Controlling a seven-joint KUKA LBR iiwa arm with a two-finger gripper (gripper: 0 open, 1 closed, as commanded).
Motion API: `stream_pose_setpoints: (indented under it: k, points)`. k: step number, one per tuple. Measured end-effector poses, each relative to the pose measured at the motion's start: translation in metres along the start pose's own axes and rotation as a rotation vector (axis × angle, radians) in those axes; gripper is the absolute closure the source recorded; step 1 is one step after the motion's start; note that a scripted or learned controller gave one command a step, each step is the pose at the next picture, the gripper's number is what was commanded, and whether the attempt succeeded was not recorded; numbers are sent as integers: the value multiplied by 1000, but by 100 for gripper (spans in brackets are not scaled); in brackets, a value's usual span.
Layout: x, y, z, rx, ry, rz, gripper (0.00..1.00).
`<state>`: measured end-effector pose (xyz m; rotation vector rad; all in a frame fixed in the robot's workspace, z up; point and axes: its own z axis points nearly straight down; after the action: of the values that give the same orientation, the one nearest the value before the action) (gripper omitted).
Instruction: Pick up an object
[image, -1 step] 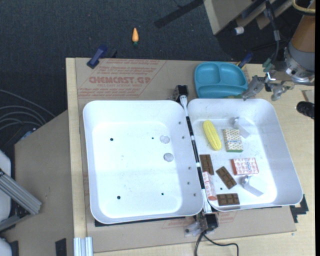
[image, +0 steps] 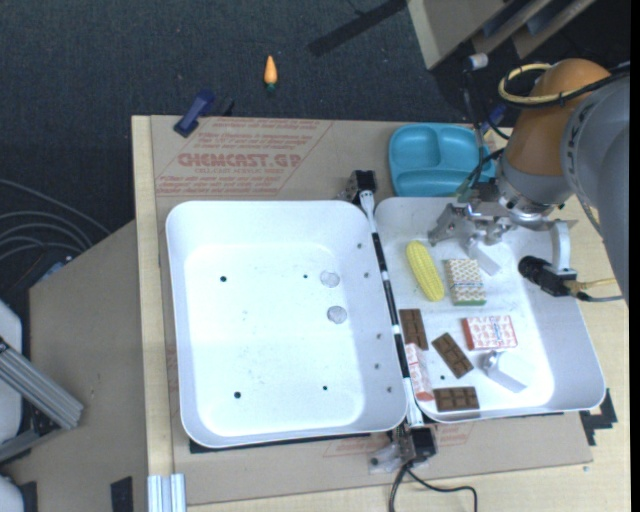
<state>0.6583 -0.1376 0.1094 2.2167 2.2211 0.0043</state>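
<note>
The brown chocolate-bar block lies at the near rim of the right white bin, well below the hand. Just above it sit a second brown chocolate bar, a small grey metal piece and a red-and-white printed card, all apart from the hand and toward the camera from it. A third brown bar rests by the bin's left wall. Closer to the hand, a yellow plastic corn cob lies just below and to its left, and a small patterned packet with a green edge lies directly below it, neither touching it. The hand hangs over the far part of the right bin, its metal fingers spread apart with nothing between them. Beyond the hand, a blue plastic divided tray sits on the bench. Far to the hand's left, the left white bin holds two small grey round discs.
</note>
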Motion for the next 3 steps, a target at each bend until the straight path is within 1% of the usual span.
stream_pose_setpoints:
  k: [1, 2, 3]
  points:
    - [28, -38, 14, -21, -9, 1, 0]
    - [38, -102, 19, -12, -10, 7, 0]
    - [42, -102, 10, -9, -4, 5, 100]
